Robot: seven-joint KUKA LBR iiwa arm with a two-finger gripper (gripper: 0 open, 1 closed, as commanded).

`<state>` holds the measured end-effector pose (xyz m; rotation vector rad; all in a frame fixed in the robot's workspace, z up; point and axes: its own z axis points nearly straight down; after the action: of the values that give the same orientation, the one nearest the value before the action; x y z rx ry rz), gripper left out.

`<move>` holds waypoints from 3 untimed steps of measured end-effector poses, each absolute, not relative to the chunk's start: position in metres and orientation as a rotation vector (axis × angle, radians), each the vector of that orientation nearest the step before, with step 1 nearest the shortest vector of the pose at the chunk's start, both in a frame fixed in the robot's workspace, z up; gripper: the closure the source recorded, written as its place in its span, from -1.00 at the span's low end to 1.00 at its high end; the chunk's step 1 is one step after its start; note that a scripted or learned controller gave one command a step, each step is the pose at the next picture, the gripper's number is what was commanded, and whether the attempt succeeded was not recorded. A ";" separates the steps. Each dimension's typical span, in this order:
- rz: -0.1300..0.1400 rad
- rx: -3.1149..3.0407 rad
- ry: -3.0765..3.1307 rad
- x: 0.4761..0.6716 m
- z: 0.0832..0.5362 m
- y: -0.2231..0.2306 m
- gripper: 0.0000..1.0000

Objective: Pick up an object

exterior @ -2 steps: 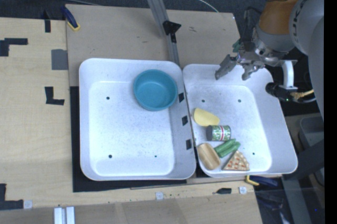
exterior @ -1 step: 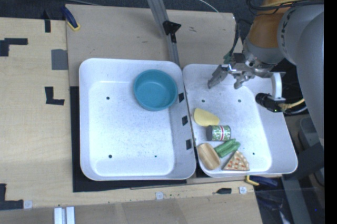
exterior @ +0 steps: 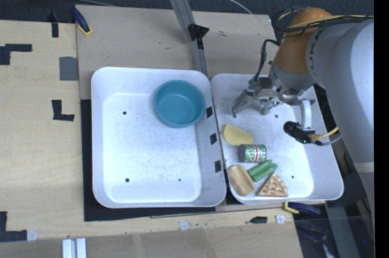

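Observation:
My gripper [exterior: 250, 106] hangs over the far part of the right bin [exterior: 322, 181], its two grey fingers spread apart with nothing between them. Below it, toward the bin's near side, lie a yellow lemon-shaped piece [exterior: 237, 135], a small green can [exterior: 252, 153] on its side, a green pickle-like piece [exterior: 262, 170], a tan bread roll [exterior: 240, 179] and a pizza slice [exterior: 273, 187]. The yellow piece is the closest to the fingertips, a short way below them. A blue bowl [exterior: 179, 103] sits in the far right corner of the left bin [exterior: 121, 147].
A grey metal pole [exterior: 182, 8] slants down from the top to the gap between the bins. The arm's orange band [exterior: 298, 44] and large grey body occupy the right side above the right bin. Black cable loops near the wrist [exterior: 301, 129].

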<state>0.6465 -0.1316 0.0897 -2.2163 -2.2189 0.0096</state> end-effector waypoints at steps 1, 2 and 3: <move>0.004 -2.217 -2.224 0.648 0.104 -0.131 1.00; -0.003 -2.220 -2.226 0.647 0.152 -0.121 1.00; -0.004 -2.222 -2.226 0.658 0.201 -0.121 1.00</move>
<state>0.6578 -0.1206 0.2013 -2.2218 -2.2261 -0.0041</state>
